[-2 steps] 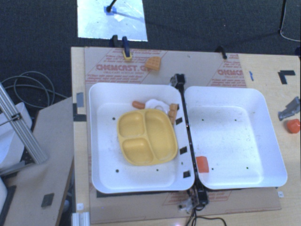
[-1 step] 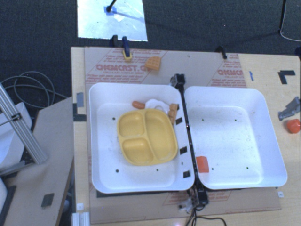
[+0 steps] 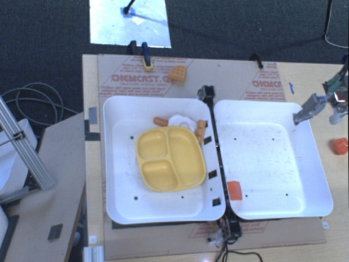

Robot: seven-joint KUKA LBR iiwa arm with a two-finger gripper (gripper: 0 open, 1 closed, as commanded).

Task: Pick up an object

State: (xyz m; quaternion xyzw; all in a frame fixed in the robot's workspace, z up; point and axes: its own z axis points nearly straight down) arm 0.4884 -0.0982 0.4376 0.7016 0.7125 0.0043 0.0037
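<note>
Orange block (image 3: 234, 190) right bin's near-left corner | claw (image 3: 319, 108) well apart, far-right

i see both white bins (image 3: 116, 162) as smooth glossy plastic, right one speckled with dark grit. yellow divided plate (image 3: 170, 159): matt plastic. bench top (image 3: 229, 75) looks like printed brown paper. gripper (image 3: 320, 107) fingers dull grey metal.

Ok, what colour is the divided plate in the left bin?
Yellow; the plate shows in the camera view.
</note>
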